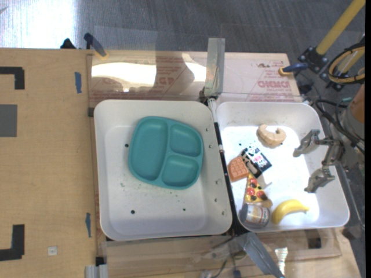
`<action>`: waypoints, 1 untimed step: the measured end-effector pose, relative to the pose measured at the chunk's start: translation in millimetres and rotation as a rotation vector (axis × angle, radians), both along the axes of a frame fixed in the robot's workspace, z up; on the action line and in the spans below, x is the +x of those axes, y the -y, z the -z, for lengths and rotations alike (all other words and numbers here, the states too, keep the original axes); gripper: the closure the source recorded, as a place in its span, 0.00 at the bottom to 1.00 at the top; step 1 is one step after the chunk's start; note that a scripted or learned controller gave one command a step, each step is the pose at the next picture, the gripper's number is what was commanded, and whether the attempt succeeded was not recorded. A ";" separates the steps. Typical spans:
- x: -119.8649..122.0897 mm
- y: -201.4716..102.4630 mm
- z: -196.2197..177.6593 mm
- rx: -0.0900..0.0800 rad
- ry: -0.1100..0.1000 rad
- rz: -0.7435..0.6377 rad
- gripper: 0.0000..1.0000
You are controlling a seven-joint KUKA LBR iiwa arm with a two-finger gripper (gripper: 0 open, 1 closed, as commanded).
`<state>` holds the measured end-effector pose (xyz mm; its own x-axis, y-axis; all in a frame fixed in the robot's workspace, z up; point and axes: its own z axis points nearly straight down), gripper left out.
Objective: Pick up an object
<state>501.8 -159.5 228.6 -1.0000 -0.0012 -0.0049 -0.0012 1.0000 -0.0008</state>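
My gripper (311,160) hangs over the right side of the right bin (301,113), open, with nothing between its two grey fingers (306,142). To its left lie a tan bagel-like piece (271,135), a black and white packet (255,160), a brown waffle piece (237,169) and a colourful pouch (255,191). A small jar (257,214) and a yellow banana (288,209) rest near the bin's front edge, below the gripper.
The left bin (113,126) holds a teal divided plate (166,152). A metal divider post (214,71) stands behind the bins' seam. Cardboard (40,155) covers the bench at left. Cables and a yellow bar (342,22) crowd the upper right.
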 end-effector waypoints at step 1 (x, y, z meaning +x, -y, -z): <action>0.0 0.0 0.1 0.000 0.000 0.000 0.00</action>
<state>501.8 -159.4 228.6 -1.0000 -0.0012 -0.0048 -0.0012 1.0000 -0.0008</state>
